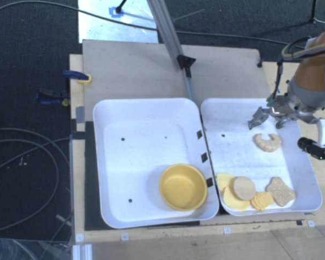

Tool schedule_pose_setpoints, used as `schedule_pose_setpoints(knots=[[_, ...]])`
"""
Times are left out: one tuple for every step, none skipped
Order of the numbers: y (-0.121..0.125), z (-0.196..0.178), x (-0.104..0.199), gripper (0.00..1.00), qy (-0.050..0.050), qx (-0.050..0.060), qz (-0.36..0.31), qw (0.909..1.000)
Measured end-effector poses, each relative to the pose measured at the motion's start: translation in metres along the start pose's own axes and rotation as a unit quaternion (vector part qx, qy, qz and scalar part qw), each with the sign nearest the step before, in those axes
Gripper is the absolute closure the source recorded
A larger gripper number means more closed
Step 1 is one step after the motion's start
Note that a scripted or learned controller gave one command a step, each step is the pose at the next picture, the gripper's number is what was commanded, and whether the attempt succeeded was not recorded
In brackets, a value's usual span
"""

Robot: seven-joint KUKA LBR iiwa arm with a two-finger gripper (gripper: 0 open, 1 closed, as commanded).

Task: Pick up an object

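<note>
My gripper (270, 121) hangs over the back of the right bin (227, 145), open, with nothing between its fingers. Just in front of it lies a pale croissant-shaped piece (267, 142), apart from the fingers. Along the bin's front edge sit a yellow flat piece (231, 198), a round tan disc (243, 188), a small yellow waffle-like piece (261, 200) and a tan bread slice (280, 192). A yellow bowl (183, 186) stands upright in the front right corner of the left bin (130, 145).
A slanted metal pole (168, 31) runs down from the top to the seam between the bins. A blue and yellow clamp (76, 77) grips the bench's left edge. Cables lie on the dark floor at the left.
</note>
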State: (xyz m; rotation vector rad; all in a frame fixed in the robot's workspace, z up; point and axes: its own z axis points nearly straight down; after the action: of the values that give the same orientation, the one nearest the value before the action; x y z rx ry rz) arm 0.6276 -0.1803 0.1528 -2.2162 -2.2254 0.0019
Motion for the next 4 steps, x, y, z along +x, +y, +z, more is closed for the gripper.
schedule_pose_setpoints(knots=[[-0.001, 0.062, -0.004, 0.0, 0.0, 0.001, 0.002, 1.0], [0.002, 0.046, -0.005, 1.0, -0.001, -0.004, 0.001, 1.0], [-0.001, -0.011, -0.014, 1.0, -0.001, -0.005, 0.002, 1.0], [0.01, -0.059, -0.012, 1.0, -0.001, -0.005, -0.001, 1.0]])
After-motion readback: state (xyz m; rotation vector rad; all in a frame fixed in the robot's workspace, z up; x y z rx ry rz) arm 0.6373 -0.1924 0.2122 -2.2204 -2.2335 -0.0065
